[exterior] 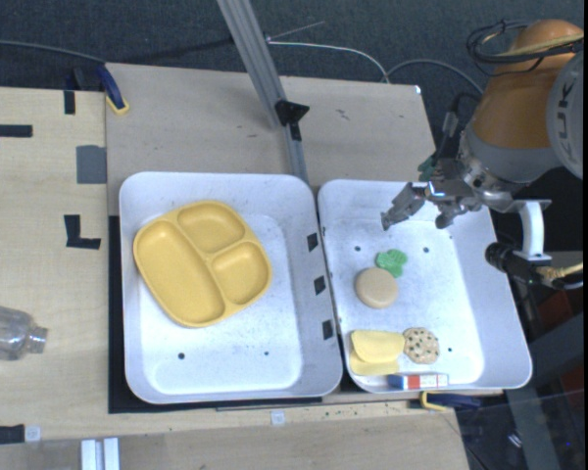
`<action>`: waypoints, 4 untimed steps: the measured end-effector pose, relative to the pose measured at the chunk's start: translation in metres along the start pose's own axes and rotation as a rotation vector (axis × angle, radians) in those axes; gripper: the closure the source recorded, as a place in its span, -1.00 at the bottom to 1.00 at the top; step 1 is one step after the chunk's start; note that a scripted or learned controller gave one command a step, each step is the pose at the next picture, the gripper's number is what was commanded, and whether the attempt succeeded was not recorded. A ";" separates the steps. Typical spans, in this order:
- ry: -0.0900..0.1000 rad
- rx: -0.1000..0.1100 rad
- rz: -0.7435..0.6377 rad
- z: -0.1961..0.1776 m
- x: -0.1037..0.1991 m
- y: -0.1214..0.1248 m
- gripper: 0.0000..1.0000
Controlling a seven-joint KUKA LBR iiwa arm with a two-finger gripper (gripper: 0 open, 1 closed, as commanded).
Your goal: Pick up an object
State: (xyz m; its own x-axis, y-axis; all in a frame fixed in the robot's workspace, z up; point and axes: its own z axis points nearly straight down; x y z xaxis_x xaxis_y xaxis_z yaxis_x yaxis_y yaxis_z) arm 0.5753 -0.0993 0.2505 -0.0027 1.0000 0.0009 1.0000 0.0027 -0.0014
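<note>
Hovering over the far end of the right bin [490, 292], the gripper [421, 213] of the grey arm [524, 96] is spreading its two dark fingers [400, 209] wide apart, with nothing between them. Its orange-banded wrist is reaching in from the right edge of the bench [363, 125].

Below the open claw, four small things are lying on the speckled white floor of that bin: a green piece [391, 259] nearest the fingers, a round tan bun [377, 288] just beside it, and, along the near wall, a pale yellow block [374, 350] touching a chocolate-chip cookie [421, 344]. A strip with red and blue marks [416, 381] is sitting on the bin's near rim.

In the left bin [147, 360], a yellow divided tray [202, 260] is lying at a slant, its three compartments facing up. A clear plastic bottle [8, 330] is lying on its side on the wooden surface at far left, well apart from both bins. A metal pole [255, 52] is crossing the bench above the seam between the bins.
</note>
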 end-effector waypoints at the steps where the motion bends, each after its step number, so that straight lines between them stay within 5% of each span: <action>1: 0.001 0.005 -0.006 0.066 0.101 0.028 -1.00; 2: 0.002 0.006 -0.006 0.063 0.182 -0.049 -1.00; 3: -0.005 0.000 0.009 0.062 0.102 -0.038 -1.00; 4: -0.001 0.001 0.002 0.063 0.107 -0.038 -1.00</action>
State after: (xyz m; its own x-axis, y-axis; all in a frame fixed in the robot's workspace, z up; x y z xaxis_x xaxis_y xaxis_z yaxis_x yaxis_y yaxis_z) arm 0.5368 0.0073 0.1881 -0.0008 1.0000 0.0003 1.0000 0.0008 -0.0025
